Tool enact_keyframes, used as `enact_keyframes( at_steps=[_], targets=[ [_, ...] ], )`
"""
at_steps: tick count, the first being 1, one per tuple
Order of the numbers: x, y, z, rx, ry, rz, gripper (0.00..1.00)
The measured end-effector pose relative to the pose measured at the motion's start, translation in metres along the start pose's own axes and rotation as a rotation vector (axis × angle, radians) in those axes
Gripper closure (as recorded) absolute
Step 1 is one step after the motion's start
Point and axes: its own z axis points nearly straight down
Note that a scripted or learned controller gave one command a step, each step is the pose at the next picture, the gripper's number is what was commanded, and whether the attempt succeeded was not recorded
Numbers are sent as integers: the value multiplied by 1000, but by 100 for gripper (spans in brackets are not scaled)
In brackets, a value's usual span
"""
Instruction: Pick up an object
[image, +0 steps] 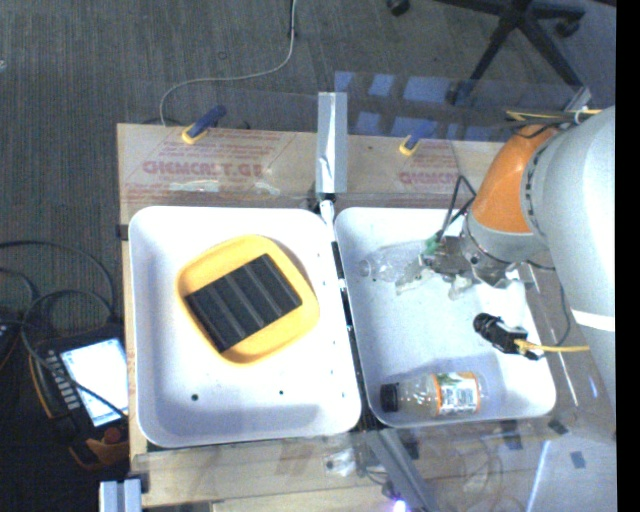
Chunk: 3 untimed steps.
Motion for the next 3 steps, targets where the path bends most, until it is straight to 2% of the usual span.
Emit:
enact_keyframes(
  at_steps=[1, 2, 3],
  targets=[
    [-22, -108, -49, 2, 3, -70, 0],
    [-16, -111, 9, -10, 2, -192, 0],
    [-52, -89, -18, 1, 1, 118, 0]
  ],
)
